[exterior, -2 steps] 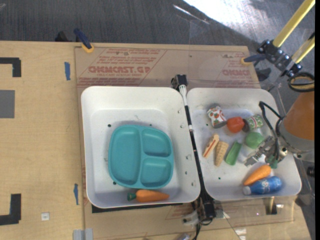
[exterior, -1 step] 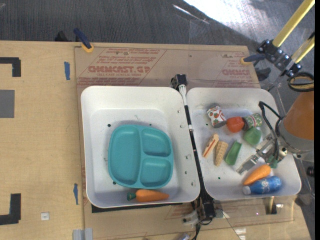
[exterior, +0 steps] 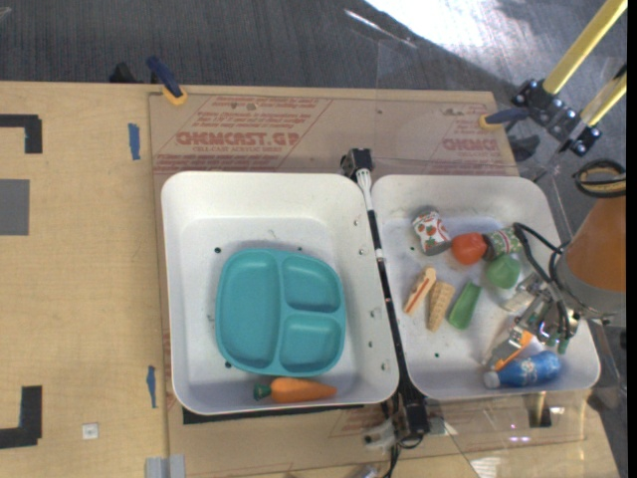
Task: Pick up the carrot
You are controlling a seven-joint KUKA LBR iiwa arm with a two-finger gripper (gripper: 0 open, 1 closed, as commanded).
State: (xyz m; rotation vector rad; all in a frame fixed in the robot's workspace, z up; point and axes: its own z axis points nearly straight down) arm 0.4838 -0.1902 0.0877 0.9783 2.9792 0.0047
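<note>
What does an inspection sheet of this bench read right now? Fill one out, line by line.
Surface: cardboard-covered bench bearing the left white bin and the right white bin, side by side.
Job's things: carrot lies in the left bin along its near wall, just below the teal divided plate.
Clutter: right bin holds a red tomato-like toy, green pieces, a corn-like piece, a blue bottle.
Grippers: gripper low over the right bin beside the blue bottle, far from the carrot.
Cables: black cable looping over the right bin.
Surroundings: blue clamps, yellow bars, grey floor.
</note>
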